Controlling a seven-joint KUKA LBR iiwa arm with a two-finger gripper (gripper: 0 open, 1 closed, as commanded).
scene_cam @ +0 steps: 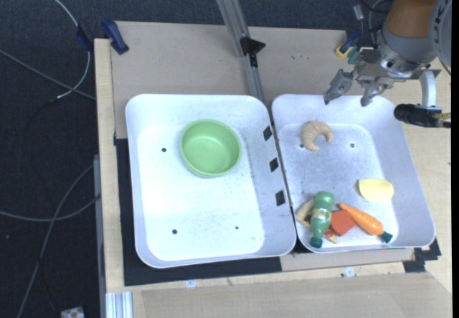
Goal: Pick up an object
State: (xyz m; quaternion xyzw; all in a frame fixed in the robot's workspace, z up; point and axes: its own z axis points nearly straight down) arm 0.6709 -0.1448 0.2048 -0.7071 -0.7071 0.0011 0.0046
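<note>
While the end effector (349, 94) hangs fingers apart, holding nothing, over the right bin (401, 159) far rim, the croissant (315, 134) lies just below with bare floor around; carrot (362, 218), bottle (320, 217) crowd the near edge.

- Green bowl (210, 147) in a white bin (154, 237)
- Tan croissant (315, 133)
- Orange carrot (362, 219)
- Yellow piece (376, 189)
- Green bottle (321, 214)
- Pale wooden tabletop (179, 58)

Even, bright overhead light; soft shadows, slightly grainy.
</note>
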